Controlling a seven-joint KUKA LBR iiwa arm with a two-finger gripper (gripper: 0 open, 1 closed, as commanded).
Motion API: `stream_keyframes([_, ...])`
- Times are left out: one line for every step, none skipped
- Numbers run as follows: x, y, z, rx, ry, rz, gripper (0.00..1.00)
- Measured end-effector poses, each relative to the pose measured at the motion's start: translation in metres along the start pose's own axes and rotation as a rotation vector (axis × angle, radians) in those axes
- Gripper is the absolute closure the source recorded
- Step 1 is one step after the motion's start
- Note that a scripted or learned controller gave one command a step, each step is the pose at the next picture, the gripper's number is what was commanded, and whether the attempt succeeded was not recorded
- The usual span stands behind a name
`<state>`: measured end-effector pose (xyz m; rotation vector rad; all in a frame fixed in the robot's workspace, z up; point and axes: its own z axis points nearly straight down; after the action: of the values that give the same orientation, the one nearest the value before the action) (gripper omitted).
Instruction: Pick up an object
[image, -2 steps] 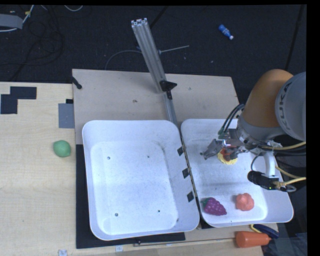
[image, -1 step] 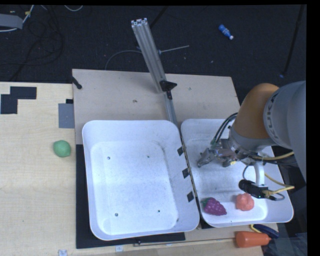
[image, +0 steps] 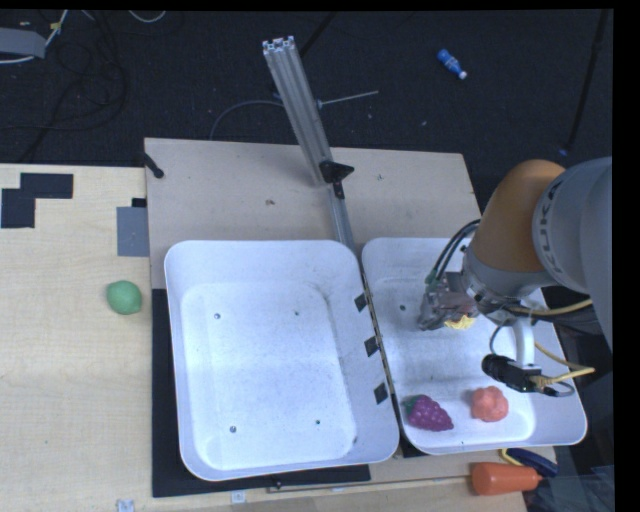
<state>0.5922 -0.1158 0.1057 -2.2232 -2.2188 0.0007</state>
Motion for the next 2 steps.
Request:
stream_keyframes([0.002,0.007,-0.060,-0.005,-0.001,-0.002,1.00])
stream_keyframes([0.007,0.010,-0.104,-0.004,0.000,-0.002,1.00])
